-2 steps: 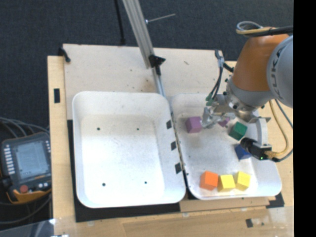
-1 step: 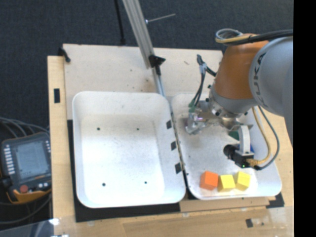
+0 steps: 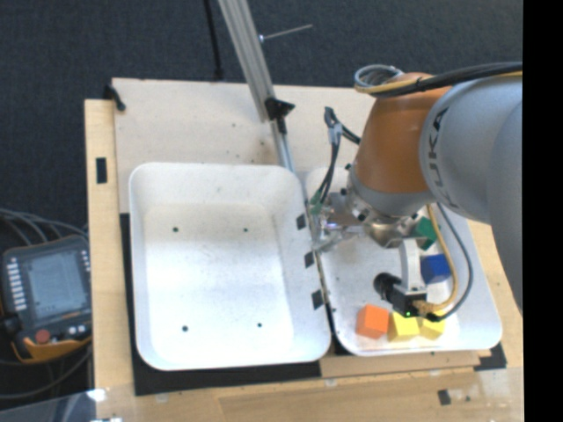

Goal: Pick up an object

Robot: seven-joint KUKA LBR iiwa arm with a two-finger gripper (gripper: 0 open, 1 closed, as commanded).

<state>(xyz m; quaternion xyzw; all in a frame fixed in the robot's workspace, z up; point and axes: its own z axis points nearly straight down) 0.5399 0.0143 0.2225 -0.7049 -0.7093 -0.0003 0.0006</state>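
- Right now the arm (image 3: 457, 139) reaches in from the right and hangs over the right bin (image 3: 479, 323); grey links, orange band above the wrist.
- Wrist body covers the upper half of that bin. The jaws sit somewhere below it, hidden by the wrist and cabling, so I cannot tell their state.
- Candidate objects sit clustered along the right bin's near side:
- orange block (image 3: 373, 322): cube-like, sits near the bin's left wall, one corner turned toward the camera, no clear long axis.
- yellow block (image 3: 404, 326): just beside the orange one, touching or nearly so; boxy, edges roughly square to the bin's near rim.
- second yellow piece (image 3: 432, 327): right of it, smaller, partly behind a cable, shape unclear.
- blue block (image 3: 435, 267): farther back, close under the wrist, long axis looks roughly upright in the view; partly masked.
- green object (image 3: 427, 229): only an edge peeks out beside the wrist, orientation unreadable.
- Left bin (image 3: 158, 192): white, shallow, a few dark specks on its floor.
- Both bins sit side by side on the bench (image 3: 176, 112), walls touching in the middle.
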